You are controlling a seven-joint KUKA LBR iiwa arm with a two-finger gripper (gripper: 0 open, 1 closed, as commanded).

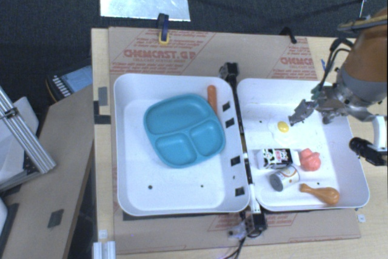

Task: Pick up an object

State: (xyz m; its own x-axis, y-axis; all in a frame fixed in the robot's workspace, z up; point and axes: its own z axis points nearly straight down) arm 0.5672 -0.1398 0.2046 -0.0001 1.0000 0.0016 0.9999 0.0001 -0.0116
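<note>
My gripper (301,112) hangs over the right bin (357,188), nothing between its fingers.
How far they are spread I cannot tell; the small yellow object (283,127) lies just beside the tips, toward the divider.

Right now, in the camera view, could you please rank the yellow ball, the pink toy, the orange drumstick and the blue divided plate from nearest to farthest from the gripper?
Measured from the gripper, over the right bin:
1. Yellow ball, just below-left of the fingertips.
2. Pink toy, lower in the right bin.
3. Orange drumstick, near the right bin's front edge.
4. Blue divided plate, across in the left bin.
</note>
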